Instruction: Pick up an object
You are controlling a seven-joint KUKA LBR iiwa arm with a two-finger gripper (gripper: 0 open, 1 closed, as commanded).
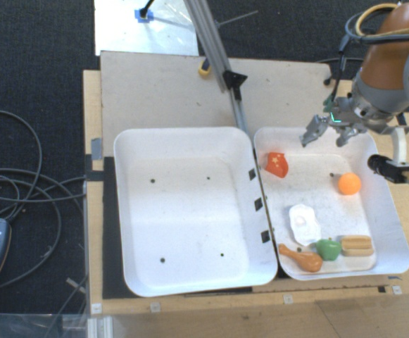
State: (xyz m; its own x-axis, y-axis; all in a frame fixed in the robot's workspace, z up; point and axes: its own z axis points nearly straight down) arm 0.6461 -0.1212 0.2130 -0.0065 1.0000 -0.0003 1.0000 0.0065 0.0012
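Note:
My gripper [329, 133] hangs over the far edge of the right bin [387, 210], open, with nothing between its fingers. Below it in that bin lie a red piece [277, 164] near the far left corner and an orange ball [349, 183] toward the right. Along the near side sit a white object [303, 223], a brown drumstick-shaped piece [301, 257], a green apple-like piece [327, 248] and a tan hot-dog bun [357, 245]. The red piece lies left of and nearer than the gripper; the orange ball lies right of and nearer than it.
The left bin [130, 210] sits beside the right one, with a divider edge bearing black clips [258, 203] between them. A slanted grey pole [211, 41] crosses the back of the bench. Cables [21, 182] trail on the floor at left.

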